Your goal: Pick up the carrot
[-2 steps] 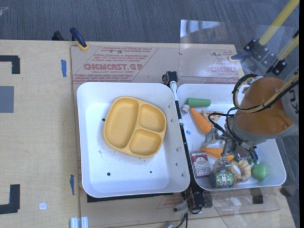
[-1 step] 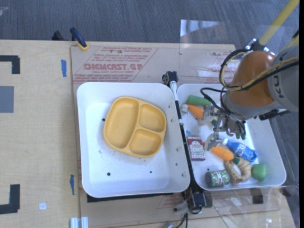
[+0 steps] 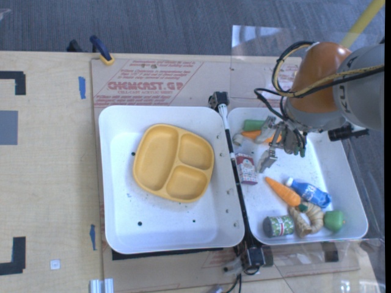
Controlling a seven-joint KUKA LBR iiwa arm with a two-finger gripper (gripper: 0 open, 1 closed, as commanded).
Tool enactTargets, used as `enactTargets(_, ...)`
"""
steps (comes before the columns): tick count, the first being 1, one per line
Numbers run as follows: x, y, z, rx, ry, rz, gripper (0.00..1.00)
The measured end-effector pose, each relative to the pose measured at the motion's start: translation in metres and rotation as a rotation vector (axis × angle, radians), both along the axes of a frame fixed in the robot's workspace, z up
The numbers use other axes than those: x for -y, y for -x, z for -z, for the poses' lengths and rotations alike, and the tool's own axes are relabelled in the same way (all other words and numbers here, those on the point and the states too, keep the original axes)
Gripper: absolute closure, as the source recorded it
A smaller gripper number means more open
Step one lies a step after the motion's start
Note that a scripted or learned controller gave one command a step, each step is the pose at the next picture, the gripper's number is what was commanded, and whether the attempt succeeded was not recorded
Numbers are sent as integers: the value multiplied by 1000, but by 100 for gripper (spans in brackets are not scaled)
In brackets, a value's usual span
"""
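Jaws hang parted over the far part of the right bin (image 3: 351, 182), as far as I can read them: two dark fingers (image 3: 269, 159) point down with a gap between, and nothing sits in that gap. I judge the gripper (image 3: 282, 146) to be open and empty, though cables cross the wrist and blur the detail.

Near its fingertips, at the far left of that bin, I see a second carrot-like piece (image 3: 250, 135), orange with a green top, partly hidden by the gripper. The clearer carrot (image 3: 283, 191) lies nearer me, in the middle of the bin, slanted with its tip toward the far left. Its thick end touches the blue tube (image 3: 310, 193), and a knotted rope toy (image 3: 307, 217) sits just near of that, so a grasp at the thin end looks freer to me.

A small red-labelled packet (image 3: 247, 169) rests against the bin's left wall, a green can (image 3: 280, 226) lies at the near edge, and a green ball (image 3: 333, 220) sits in the near right corner.

In the left bin (image 3: 116, 182) lies the yellow plate (image 3: 173, 162), its three compartments bare.

My read: the pick is not yet made.
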State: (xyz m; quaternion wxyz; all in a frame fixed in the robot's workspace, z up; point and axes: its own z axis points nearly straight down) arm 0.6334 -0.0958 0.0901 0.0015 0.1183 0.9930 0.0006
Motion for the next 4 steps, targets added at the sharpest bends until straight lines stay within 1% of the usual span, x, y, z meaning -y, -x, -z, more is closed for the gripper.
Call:
enactTargets(1,2,64,-1,12,0,244,0)
enactTargets(2,0,102,-1,15,0,223,0)
enactTargets(3,0,97,-13,27,1,221,100)
enactTargets(4,-65,136,-96,4,-1,70,100)
